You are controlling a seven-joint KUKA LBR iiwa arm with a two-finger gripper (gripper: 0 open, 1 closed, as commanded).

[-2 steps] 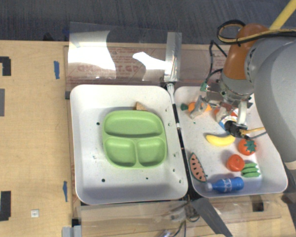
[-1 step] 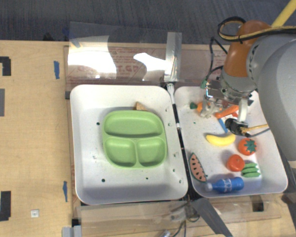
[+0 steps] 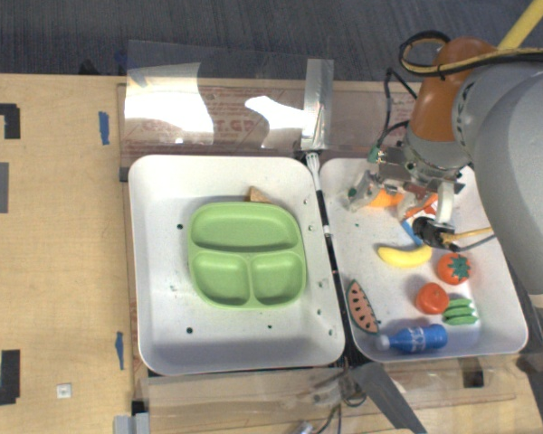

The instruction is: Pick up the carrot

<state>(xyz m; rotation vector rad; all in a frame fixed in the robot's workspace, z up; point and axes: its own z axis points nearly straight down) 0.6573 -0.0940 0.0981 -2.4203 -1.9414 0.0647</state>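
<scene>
Claw: gripper (image 3: 400, 191) low in the far part of the right bin (image 3: 502, 328), down over the carrot; open or closed, cannot tell.
Carrot: carrot (image 3: 381, 200), orange, short, lying on the bin floor under the claw.
Progress: reach looks done; no lift visible; grasp and raise remain.
Neighbours: banana (image 3: 404, 256) and tomato (image 3: 452, 268) near; green tray (image 3: 248, 251) in the left bin.
</scene>
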